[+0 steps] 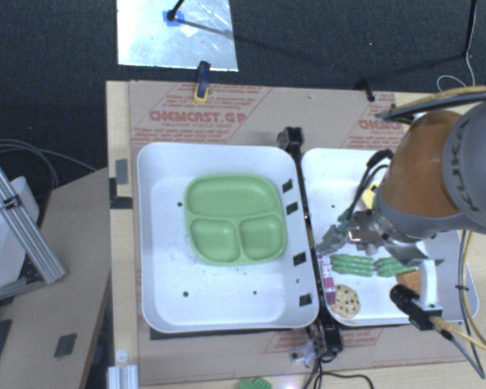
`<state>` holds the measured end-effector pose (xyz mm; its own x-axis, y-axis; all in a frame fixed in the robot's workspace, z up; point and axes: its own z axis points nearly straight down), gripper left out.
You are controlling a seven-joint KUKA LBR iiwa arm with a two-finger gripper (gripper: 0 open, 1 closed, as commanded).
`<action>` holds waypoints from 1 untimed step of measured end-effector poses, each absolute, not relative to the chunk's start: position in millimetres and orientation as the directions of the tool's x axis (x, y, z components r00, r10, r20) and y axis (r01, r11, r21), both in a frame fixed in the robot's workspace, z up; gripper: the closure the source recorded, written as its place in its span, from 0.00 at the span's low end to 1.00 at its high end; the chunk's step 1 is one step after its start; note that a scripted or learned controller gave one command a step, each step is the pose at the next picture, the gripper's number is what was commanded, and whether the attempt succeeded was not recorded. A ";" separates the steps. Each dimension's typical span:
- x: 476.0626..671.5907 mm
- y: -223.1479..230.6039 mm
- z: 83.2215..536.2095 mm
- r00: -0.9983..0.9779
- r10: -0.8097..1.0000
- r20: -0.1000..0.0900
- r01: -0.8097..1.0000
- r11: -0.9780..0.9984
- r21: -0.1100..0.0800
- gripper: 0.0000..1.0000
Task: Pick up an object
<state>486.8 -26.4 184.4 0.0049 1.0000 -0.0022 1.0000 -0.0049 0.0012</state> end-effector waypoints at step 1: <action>486.6 52.3 184.2 -0.010 1.000 0.002 1.000 0.010 0.001 0.00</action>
